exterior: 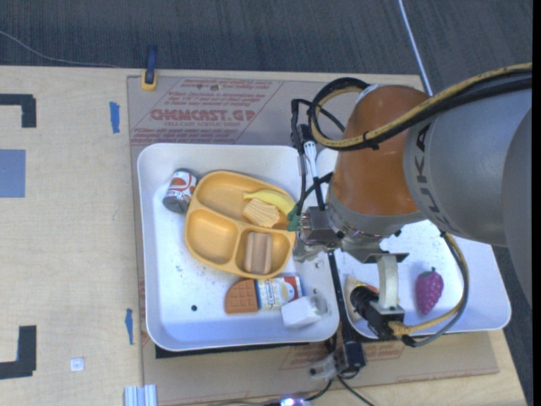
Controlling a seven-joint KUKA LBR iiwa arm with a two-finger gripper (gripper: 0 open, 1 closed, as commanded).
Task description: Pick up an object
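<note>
Arm bent low over the divide between two white bins.

The gripper (314,237) sits at the left bin's (156,252) right wall, grip state unclear. Beside it lies a glossy yellow divided plate (224,227) holding a ridged chip (261,213) and banana (272,199); a bumpy purple berry (428,290) lies in the right bin (486,303).
</note>
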